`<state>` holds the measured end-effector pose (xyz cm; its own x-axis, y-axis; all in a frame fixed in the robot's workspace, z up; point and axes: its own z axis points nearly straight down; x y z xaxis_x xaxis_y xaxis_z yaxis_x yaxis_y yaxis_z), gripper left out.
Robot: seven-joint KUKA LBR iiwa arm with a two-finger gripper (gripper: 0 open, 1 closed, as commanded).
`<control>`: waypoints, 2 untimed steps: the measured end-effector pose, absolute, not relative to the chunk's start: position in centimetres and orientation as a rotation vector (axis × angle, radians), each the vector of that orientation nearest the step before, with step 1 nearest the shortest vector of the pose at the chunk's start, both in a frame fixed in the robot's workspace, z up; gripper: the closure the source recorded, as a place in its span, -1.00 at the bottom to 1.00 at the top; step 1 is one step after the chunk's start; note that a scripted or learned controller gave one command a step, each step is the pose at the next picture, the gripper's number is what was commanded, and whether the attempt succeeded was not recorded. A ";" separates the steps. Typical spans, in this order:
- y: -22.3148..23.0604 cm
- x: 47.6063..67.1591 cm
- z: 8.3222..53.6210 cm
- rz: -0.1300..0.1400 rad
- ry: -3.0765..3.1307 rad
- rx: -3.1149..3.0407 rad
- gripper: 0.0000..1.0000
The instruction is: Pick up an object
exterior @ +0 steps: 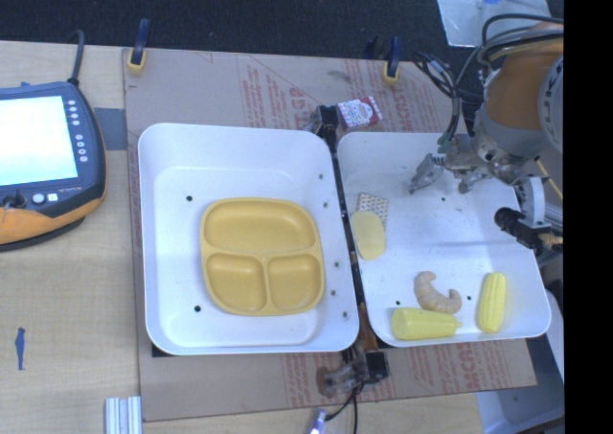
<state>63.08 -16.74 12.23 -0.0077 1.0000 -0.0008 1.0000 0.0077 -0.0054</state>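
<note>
Camera view, looking down on the desk at a slant.

Left bin: shallow, white, rounded corners. Holds one yellow divided plate with three compartments, one long section at the far side and two smaller ones at the near side. The plate lies flat, near the middle of the bin.

Right bin: shallow, white, touching the left bin along a shared edge. Contents:
- pale yellow oval piece, against the bin's left wall;
- small tan waffle-patterned piece, just above the oval piece and touching it;
- curled tan shrimp-like item, near the front;
- yellow cylinder, lying on its side along the front wall, just below the curled item;
- corn cob, yellow, standing lengthwise near the front right corner, just beside the curled item.

Arm: grey with an orange band, entering from the right over the far part of the right bin.

Claw: fingers spread apart, pointing down over bare bin floor in the far right area, with nothing between them. It is well apart from every item in that bin.

Surroundings: control tablet with a lit screen on the desk at left; brown cardboard sheet under both bins; small red-and-white packet on the cardboard behind the bins.
</note>
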 end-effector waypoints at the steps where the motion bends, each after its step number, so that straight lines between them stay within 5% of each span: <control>1: -7.2 64.7 19.3 -0.002 -2.227 -2.214 -1.00; 2: -7.6 61.4 19.2 0.007 -2.225 -2.215 -1.00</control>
